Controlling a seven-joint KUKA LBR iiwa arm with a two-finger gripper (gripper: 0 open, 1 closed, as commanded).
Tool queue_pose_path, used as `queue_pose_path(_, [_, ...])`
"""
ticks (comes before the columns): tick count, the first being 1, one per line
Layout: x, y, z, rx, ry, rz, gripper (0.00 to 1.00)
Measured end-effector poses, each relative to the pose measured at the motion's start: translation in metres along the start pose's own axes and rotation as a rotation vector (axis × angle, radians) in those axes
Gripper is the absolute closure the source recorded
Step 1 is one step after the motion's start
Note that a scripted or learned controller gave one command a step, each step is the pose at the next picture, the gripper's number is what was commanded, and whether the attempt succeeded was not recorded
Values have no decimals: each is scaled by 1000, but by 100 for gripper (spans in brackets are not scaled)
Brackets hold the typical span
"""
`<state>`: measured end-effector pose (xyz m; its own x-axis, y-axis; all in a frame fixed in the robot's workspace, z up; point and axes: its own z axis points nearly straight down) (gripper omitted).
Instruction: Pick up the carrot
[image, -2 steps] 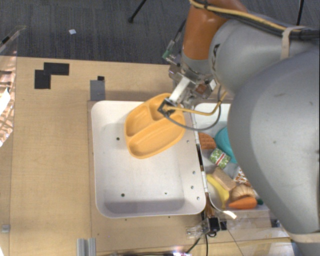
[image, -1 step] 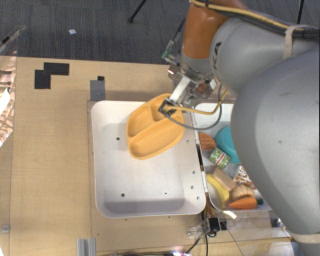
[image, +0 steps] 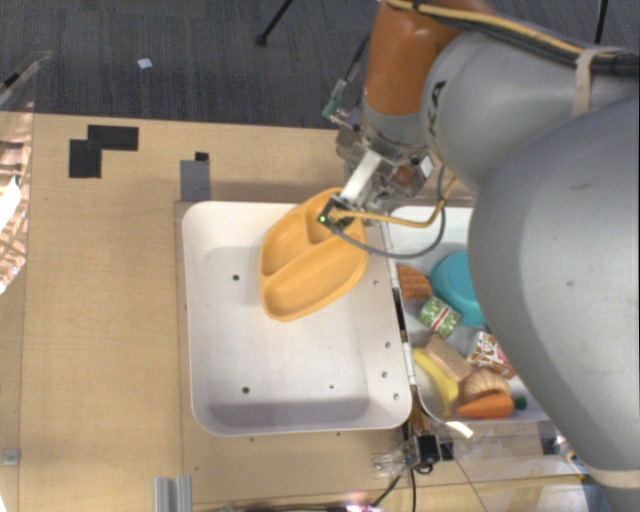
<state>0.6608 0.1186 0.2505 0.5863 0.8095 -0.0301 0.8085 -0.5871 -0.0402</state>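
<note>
The carrot (image: 485, 406), orange with a dark green end, lies at the near edge of the right bin (image: 452, 228), partly under the arm's grey body. My gripper (image: 373, 160) hangs below the orange wrist band, over the far edge where the two bins meet. It is well away from the carrot, and nothing shows in its grasp.
A yellow-orange divided dish (image: 305, 265) lies in the far right part of the left bin (image: 285, 385). Around the carrot lie a banana (image: 434, 368), a bread roll (image: 481, 384), a green can (image: 440, 317), a teal bowl (image: 459, 283) and a patterned packet (image: 488, 351).
</note>
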Motion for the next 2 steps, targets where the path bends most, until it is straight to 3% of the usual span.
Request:
queue_pose_path(1, [1, -3, -7, 6, -4, -11, 100])
queue_pose_path(2, [2, -2, -11, -1, 2, -13, 0])
